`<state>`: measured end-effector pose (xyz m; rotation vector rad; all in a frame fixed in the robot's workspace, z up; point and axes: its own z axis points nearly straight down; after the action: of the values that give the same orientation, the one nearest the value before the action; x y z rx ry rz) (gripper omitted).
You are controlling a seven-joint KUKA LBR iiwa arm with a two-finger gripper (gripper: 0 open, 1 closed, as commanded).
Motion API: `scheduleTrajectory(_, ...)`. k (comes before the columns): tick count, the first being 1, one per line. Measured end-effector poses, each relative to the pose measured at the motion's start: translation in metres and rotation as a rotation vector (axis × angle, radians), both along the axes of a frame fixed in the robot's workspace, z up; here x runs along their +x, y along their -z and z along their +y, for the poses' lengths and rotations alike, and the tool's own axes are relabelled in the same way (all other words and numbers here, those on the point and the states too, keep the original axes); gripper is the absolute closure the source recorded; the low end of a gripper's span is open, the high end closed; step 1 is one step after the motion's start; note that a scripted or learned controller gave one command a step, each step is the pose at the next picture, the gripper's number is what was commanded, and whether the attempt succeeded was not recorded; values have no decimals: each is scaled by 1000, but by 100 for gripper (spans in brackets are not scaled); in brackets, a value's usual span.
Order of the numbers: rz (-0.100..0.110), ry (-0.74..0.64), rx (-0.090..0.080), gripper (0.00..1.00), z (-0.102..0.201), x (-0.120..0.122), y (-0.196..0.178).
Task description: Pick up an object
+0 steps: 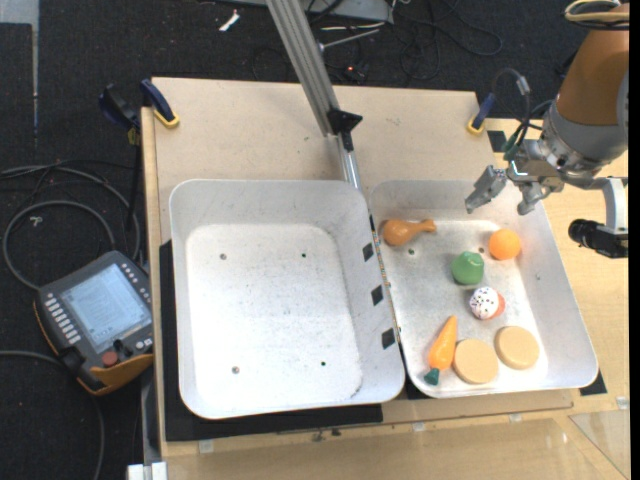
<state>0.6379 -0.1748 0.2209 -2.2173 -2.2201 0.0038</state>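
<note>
Camera view: my fingers [505,193] hang spread apart, holding nothing, over the right bin's [570,303] far rim, above the orange ball [505,245].

My orange band [597,68] looks smooth and faintly glossy. The white bins [270,298] seem matt plastic, speckled with scuffs. The bench [410,128] is pale, matt wood. At upper centre, a slanted pole [300,43] shines like metal.

The grey two-finger gripper [506,193] hung with fingers spread over the right white bin's [560,313] twelve o'clock rim. Below it, toward six o'clock, lay a small orange ball [505,245], a green round object [467,267], and two tan discs [497,353].
</note>
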Motion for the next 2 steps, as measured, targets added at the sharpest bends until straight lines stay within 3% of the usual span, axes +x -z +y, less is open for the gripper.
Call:
scheduleTrajectory(1, -3, -2, -1, 0, 0, 0, -3)
scheduleTrajectory(2, 1, -2, 0, 0, 6, 0, 61)
